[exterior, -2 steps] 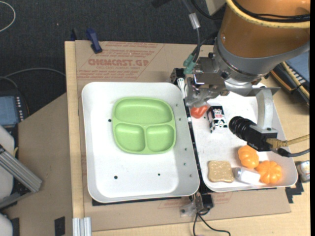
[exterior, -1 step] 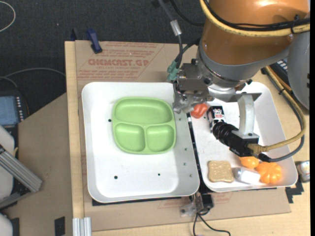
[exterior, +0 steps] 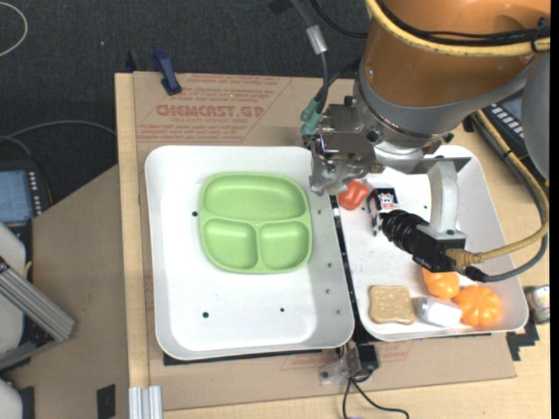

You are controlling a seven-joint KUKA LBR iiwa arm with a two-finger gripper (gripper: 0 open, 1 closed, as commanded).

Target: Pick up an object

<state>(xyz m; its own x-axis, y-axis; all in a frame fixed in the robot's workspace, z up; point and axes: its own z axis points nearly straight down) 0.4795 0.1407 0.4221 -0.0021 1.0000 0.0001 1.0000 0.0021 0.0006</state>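
Observation:
My gripper (exterior: 330, 180) hangs low over the wall between the two bins, at the far left corner of the right bin (exterior: 489, 201). A small orange-red object (exterior: 353, 195) lies right beside the gripper's tip, on its right; whether it is gripped is hidden by the wrist. Along the near side of the right bin lie a tan toast-like slice (exterior: 389, 304), a white piece (exterior: 442, 314) and two orange pepper-like pieces (exterior: 479, 305), (exterior: 440, 283).
The left bin (exterior: 175, 260) holds a green divided plate (exterior: 256, 222) in its far half. A brown board (exterior: 210, 107) lies under both bins. The arm's large orange-banded body covers the far part of the right bin.

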